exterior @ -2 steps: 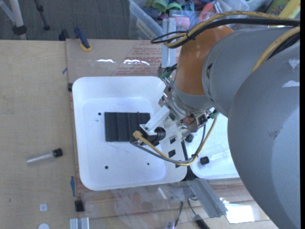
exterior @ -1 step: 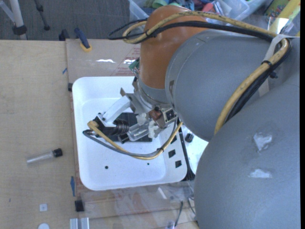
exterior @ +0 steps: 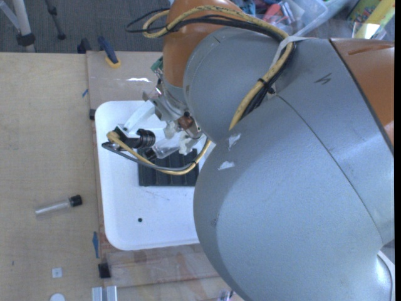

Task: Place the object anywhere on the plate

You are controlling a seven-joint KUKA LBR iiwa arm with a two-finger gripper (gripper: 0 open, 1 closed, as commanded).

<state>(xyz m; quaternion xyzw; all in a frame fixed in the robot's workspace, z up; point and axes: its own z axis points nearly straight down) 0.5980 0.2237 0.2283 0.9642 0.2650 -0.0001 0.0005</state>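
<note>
Nearest the camera, the grey arm [exterior: 301, 187] covers the right and lower right of the view. Its orange band [exterior: 188, 36] shows farther up, with yellow and black cables [exterior: 207, 19] looped over it.

At the near left of the wooden worktop [exterior: 44, 137] lie a few small bits: one small pale square [exterior: 57, 272], one pair of metal pieces [exterior: 104, 292] at the bottom edge, and one small black block [exterior: 104, 270] just beside the bin's near corner. A little farther back lies one clear tube with a black cap [exterior: 57, 205], on its side, well apart from the bin.

One white bin [exterior: 125, 234] is in sight, its right part covered by the arm. Inside it there is one tiny dark speck [exterior: 140, 219] on the near floor. Beyond that lies one dark ridged slab [exterior: 164, 175], flat on the bin floor.

The gripper [exterior: 168, 138] hangs low in the bin directly above the far edge of the slab, wrapped in cable and a black fitting [exterior: 143, 138]. Whether it is open or closed cannot be told, nor whether anything is held. The slab is the only sizeable thing near it; I cannot tell whether it is the task's object, and no round dish can be made out.

Past the bin, one blue clamp [exterior: 111, 54] sits at the worktop's far edge. Farthest back stands one clear tub of coloured items [exterior: 282, 2].
</note>
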